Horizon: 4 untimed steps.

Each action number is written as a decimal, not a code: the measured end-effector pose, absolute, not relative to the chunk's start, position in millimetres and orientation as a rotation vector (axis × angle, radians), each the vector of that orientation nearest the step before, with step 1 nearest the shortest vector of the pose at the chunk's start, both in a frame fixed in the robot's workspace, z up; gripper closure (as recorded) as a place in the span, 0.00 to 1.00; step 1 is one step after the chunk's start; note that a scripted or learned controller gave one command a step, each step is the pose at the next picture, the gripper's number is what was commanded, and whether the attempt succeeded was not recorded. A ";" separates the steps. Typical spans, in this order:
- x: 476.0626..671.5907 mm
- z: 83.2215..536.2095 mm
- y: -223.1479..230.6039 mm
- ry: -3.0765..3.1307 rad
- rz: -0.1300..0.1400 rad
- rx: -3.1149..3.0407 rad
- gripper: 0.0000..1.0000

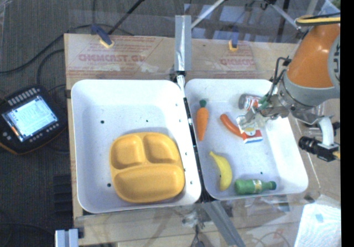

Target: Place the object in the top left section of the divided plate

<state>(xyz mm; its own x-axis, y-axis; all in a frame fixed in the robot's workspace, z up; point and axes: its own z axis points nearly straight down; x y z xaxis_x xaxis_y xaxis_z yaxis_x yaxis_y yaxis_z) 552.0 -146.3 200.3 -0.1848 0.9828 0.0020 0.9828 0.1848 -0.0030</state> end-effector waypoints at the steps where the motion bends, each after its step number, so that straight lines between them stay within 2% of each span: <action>1: 531.9 264.5 -59.3 -2.414 0.005 -2.005 1.00; 2: 498.0 270.1 12.7 -2.536 0.007 -1.848 1.00; 3: 485.1 293.4 85.3 -2.643 0.006 -1.695 1.00; 4: 520.8 258.6 132.9 -2.706 0.007 -1.590 1.00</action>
